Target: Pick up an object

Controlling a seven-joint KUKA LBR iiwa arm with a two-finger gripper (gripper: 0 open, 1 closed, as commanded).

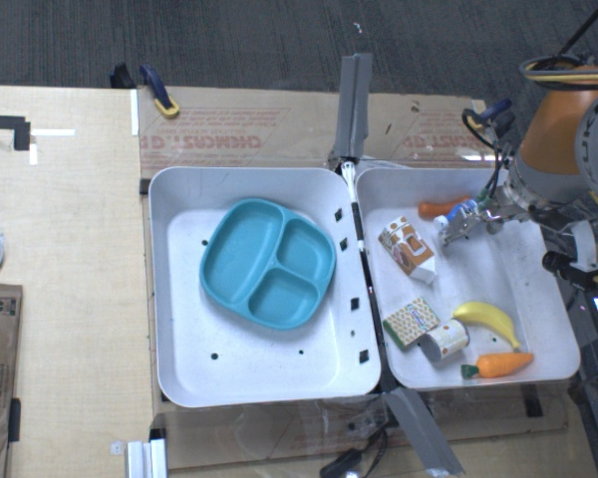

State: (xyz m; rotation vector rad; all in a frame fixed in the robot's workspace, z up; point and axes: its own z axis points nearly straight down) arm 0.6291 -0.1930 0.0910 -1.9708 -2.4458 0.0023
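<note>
Looking down on the tabletop (70,227) from the single overhead camera, two shallow white bins sit side by side. The left bin (169,297) carries a blue three-compartment plate (267,262), lying flat near the bin's centre and slightly rotated.

The right bin (548,297) carries several small items. A brown-and-white carton (408,248) lies tilted in the upper left part. Near the front wall, a green-patterned box (411,322) lies just beside a small grey-and-white can (446,341) on its side; the two appear to touch. A yellow banana (487,321) lies just right of the can, and an orange carrot (499,364) with a green tip lies in front of the banana, close to the bin's front rim. A second orange carrot-like item (439,208) lies near the back wall.

The grey arm with its orange band (563,127) enters from the right, over the back right corner of the right bin. The gripper (465,221) sits low in the back part of that bin, just beside the orange item at the back wall and right of the carton. Its state cannot be told from this view, and no object is visibly held.

A blue-and-yellow clamp (159,92) rests at the tabletop's rear edge, left of the bins.
</note>
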